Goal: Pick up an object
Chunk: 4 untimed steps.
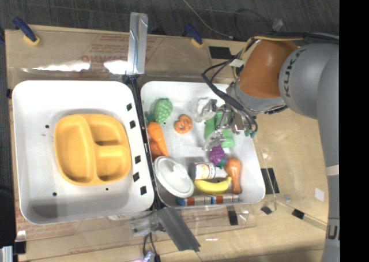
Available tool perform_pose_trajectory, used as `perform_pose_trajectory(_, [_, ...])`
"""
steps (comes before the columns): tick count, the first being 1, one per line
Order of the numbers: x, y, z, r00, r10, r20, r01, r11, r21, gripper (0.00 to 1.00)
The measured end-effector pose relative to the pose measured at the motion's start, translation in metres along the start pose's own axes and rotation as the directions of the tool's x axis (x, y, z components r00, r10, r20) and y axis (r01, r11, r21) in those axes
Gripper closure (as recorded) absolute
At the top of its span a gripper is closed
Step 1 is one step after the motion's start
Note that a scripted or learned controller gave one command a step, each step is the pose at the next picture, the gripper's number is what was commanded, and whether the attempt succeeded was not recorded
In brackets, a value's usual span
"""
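The right bin [173, 90] holds several toy foods. My gripper [209, 122] hangs low over its middle right, open, its two metal fingers [203, 107] spread apart. A bright green piece [225, 137] lies just under and to the right of the fingers; I cannot tell if they touch it. Purple grapes [217, 154] lie directly in front of the gripper. An orange pumpkin [183, 123] sits to its left. A green bumpy fruit [162, 109] and a carrot [157, 138] lie near the bin's left wall.
The left bin [34, 116] holds a yellow divided tray [92, 146]. At the right bin's front lie a white lid [173, 177], a small can [204, 171], a banana [212, 186], a brown drumstick [233, 171] and a striped box [207, 199].
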<state>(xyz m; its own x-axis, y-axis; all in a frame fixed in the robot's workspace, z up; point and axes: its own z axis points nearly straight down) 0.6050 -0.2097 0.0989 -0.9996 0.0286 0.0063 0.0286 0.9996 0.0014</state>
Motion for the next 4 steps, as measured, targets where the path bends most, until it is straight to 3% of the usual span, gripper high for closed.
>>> perform_pose_trajectory(1, [0.089,0.05,0.003,0.982,0.188,0.021,-0.188,0.982,0.004,0.0])
perform_pose_trajectory(2, [0.02,0.052,0.006,0.989,0.145,0.009,-0.145,0.989,0.0,0.0])
perform_pose_trajectory(3, [0.008,0.017,0.005,1.0,0.002,0.011,-0.002,1.0,0.002,0.0])
perform_pose_trajectory(4, [0.005,0.02,-0.007,1.0,-0.006,0.017,0.006,1.0,0.003,1.0])
